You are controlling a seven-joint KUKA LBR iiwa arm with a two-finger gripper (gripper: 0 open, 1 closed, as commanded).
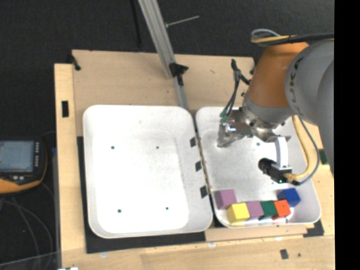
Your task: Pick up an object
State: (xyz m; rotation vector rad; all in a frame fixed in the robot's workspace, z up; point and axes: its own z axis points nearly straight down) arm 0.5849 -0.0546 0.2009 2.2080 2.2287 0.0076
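Camera view: the arm [292, 83], grey with an orange band, enters from the upper right of the frame. Its jaws [226, 135] hang over the upper left part of the right bin [242, 167]; whether they stand wide or narrow cannot be told.

The blocks lie along the lower edge of the right bin: purple block [225, 198], yellow block [238, 212], second purple block [254, 209], green block [268, 208], orange block [281, 208], blue block [289, 196].

The left bin [140, 170] sits at centre left. A handheld device [19, 161] lies at the left edge; no writing is legible.
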